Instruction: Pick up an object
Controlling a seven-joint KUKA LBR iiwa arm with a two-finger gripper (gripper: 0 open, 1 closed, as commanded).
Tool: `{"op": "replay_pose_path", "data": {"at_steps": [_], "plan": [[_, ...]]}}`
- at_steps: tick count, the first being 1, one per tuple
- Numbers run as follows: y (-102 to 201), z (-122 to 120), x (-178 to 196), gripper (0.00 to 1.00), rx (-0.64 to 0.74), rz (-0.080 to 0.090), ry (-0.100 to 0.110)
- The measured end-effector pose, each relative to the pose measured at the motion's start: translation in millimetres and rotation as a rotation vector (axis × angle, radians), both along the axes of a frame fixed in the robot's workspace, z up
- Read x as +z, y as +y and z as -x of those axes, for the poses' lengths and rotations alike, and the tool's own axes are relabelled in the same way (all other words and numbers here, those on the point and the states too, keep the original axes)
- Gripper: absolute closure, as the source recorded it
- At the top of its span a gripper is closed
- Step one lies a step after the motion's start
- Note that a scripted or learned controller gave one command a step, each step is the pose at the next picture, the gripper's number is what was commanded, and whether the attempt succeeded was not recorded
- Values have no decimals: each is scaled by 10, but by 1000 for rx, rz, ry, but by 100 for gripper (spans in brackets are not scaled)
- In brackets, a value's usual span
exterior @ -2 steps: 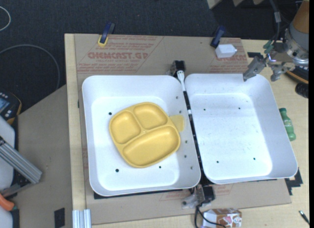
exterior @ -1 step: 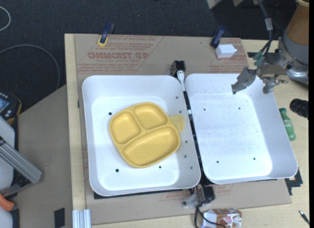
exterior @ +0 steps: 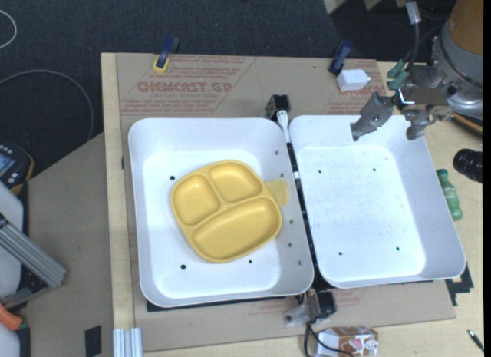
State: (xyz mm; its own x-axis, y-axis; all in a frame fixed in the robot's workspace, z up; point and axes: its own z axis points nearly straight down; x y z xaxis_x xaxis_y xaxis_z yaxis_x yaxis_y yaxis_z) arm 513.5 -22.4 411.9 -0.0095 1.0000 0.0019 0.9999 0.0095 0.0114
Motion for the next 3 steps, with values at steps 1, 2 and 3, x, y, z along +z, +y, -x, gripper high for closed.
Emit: {"op": "replay_pose_path", "data": {"at_steps": [1, 2, 3], "plan": [[460, 350, 990, 0, -2, -1, -3], [434, 332, 1032, 100, -8, 3, 5], [877, 346, 298, 100, -6, 2, 18]]}}
